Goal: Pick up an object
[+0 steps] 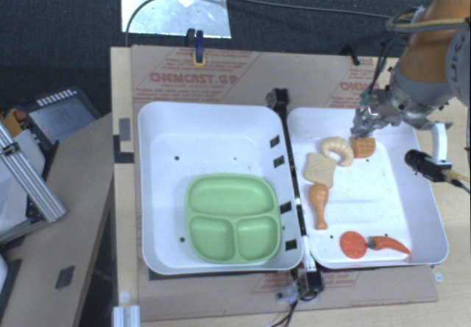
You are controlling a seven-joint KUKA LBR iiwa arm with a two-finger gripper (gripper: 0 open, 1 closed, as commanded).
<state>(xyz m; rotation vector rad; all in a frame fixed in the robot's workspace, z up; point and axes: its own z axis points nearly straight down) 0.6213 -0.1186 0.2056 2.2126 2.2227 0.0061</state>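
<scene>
The right bin (412,193) holds several toy foods. A small orange-brown piece (363,146) lies near its back, with a pale croissant (337,148) just left of it. A slice of bread (319,169) and a chicken drumstick (319,205) lie further forward. A red tomato (353,244) and an orange carrot (388,245) rest at the front. My gripper (362,129) hangs low over the back of this bin, directly above the orange-brown piece, its tips close to it.
The left bin (169,141) carries a green three-compartment tray (232,216). A black divider strip (288,171) runs between the bins. A black fitting (421,163) juts over the right bin's right rim. A cable arcs above the bench at the back.
</scene>
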